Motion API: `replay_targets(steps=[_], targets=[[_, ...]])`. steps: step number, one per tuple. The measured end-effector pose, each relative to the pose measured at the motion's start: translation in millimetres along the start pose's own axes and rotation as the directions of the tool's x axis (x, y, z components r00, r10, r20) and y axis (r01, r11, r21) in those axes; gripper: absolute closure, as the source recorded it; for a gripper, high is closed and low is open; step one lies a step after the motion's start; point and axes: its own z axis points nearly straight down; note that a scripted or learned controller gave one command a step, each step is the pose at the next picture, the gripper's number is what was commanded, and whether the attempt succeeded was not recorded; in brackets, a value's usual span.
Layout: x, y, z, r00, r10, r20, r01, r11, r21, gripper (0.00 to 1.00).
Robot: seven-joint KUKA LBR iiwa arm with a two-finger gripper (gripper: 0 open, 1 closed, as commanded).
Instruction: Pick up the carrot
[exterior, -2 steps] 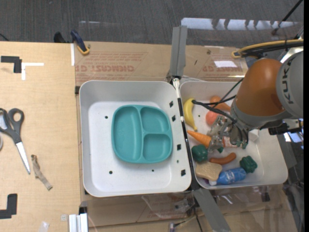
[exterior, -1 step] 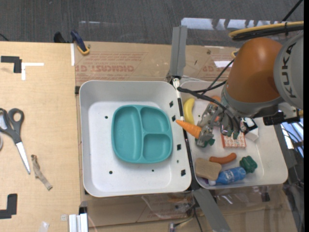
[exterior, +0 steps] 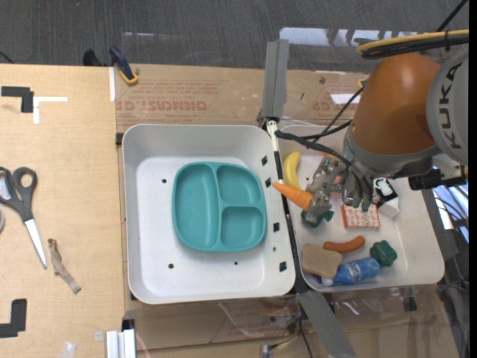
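Nearest the camera, at the bottom of the right bin (exterior: 417,274), a blue bottle (exterior: 356,271) is seen lying on its side, with a tan block (exterior: 320,259) touching its left end. A dark green piece (exterior: 384,253) is found just beside the bottle's right end. A small sausage (exterior: 344,244) is laid just above them.

The carrot (exterior: 294,194) is seen at the left edge of the right bin, with its thin tip pointed over the wall between the two bins. A yellow banana (exterior: 290,169) is placed just above it. A red and white packet (exterior: 360,215) is seen to the right of the carrot.

The gripper (exterior: 320,203) is held low, just beside the thick end of the carrot. Whether its jaws are open or closed cannot be told, and the carrot is not seen between them.

A teal plate (exterior: 220,206) with three parts is laid in the left bin (exterior: 149,222). Scissors (exterior: 22,203) are seen on the wooden bench (exterior: 59,162) at far left.
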Motion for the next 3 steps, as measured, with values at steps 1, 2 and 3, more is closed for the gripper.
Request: replay_targets(steps=[1,2,3], targets=[[18,6,-28,0.913,-0.408,-0.001,0.408,0.913,-0.003,1.00],[17,7,-38,0.913,-0.408,0.002,0.408,0.913,-0.002,1.00],[15,7,-47,0.913,-0.408,0.005,0.408,0.913,-0.002,1.00]])
